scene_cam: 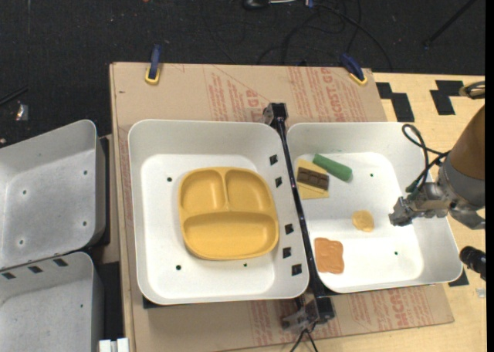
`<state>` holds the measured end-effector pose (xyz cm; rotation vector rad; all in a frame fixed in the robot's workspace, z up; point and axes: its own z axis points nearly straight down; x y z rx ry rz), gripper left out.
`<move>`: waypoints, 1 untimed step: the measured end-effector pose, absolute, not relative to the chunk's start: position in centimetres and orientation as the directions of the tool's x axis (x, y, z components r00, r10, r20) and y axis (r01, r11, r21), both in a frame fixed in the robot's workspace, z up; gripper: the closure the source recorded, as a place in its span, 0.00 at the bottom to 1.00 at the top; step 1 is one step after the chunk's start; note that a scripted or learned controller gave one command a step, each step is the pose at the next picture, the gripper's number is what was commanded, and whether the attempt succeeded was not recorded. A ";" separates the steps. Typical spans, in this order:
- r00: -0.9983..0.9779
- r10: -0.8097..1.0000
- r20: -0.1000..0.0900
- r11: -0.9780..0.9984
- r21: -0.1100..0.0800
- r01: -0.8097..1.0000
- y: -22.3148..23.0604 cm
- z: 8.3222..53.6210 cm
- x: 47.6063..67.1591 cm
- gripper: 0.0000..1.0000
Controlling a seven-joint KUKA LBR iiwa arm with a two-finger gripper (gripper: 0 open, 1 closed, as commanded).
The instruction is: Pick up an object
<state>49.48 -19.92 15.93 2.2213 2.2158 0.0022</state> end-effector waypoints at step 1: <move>-0.002 1.000 -0.002 0.002 0.005 1.000 -19.9 20.3 49.6 1.00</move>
